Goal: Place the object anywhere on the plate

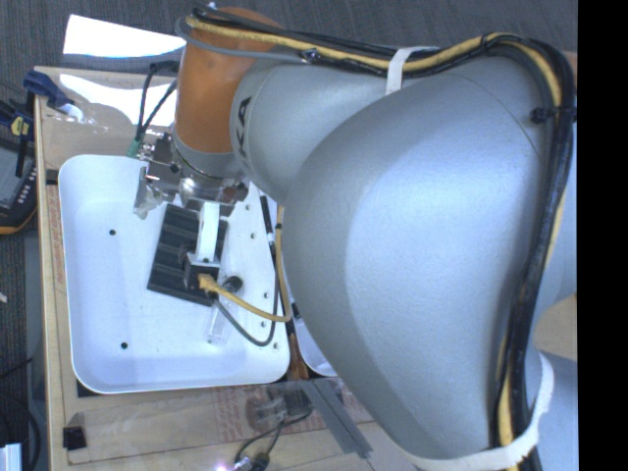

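My gripper [153, 188] hangs low over the far part of the left white bin [98, 302], close to its back wall. The orange band and grey wrist [211, 96] rise just above it. The arm's big grey body [412, 234] reaches in from the right and hides the right bin and whatever lies in it. Bare white floor with a few small dark dots is what I see of the left bin.
The wooden bench edge [157, 425] runs along the front, with a metal clamp and cables [280, 410] on it. A black and yellow device [15, 180] sits off the bench at the left. A blue-handled tool [41, 91] and white paper [118, 39] lie behind the bin.
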Robot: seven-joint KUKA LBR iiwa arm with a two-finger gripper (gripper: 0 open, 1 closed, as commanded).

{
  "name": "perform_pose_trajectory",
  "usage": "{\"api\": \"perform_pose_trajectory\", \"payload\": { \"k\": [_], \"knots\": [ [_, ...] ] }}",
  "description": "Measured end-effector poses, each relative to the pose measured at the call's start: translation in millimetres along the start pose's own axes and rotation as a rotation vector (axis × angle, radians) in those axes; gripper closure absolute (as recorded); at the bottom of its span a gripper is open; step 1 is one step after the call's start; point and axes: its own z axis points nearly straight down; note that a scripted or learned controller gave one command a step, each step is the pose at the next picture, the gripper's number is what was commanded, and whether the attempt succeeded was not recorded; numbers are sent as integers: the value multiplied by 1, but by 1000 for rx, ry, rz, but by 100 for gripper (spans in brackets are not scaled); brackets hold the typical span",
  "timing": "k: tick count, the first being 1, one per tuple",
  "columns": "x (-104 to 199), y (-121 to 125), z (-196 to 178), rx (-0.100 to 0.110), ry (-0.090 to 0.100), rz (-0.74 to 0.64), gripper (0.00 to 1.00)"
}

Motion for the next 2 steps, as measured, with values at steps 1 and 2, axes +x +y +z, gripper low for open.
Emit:
{"api": "perform_pose_trajectory", "payload": {
  "k": [1,2],
  "knots": [
    [-13,-23,-73,-4,2,50,0],
    [19,-126,-41,-1,-2,213,0]
  ]
}}
